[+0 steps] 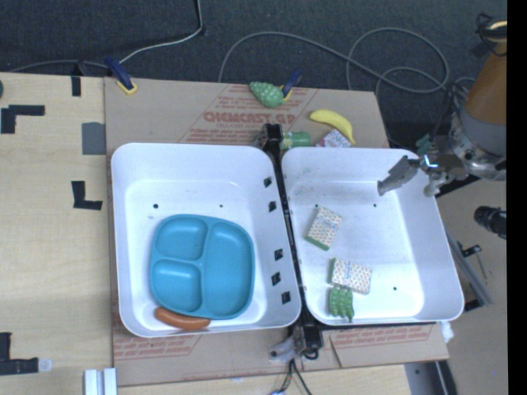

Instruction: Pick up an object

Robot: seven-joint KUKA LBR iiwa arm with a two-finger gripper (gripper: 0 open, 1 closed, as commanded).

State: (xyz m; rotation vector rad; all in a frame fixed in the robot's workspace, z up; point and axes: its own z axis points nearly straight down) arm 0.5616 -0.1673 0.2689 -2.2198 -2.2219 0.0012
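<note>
My gripper (409, 185) hangs over the upper right part of the right bin (428, 245), open, with nothing between its fingers. One grey finger (394, 178) points left toward the bin's middle. Below and left of it, a small checked packet (324, 226) lies on the bin floor. A second checked packet (352, 276) lies lower, and a green knobbly toy (341, 302) sits just under it near the front wall. All three are well apart from the gripper.
The left bin (132, 179) holds a blue divided plate (201, 265) with an orange sausage-shaped toy (182, 319) at its front edge. Behind the bins lie a banana (333, 123), a green toy (268, 93) and a small packet (336, 140). Cables run across the back.
</note>
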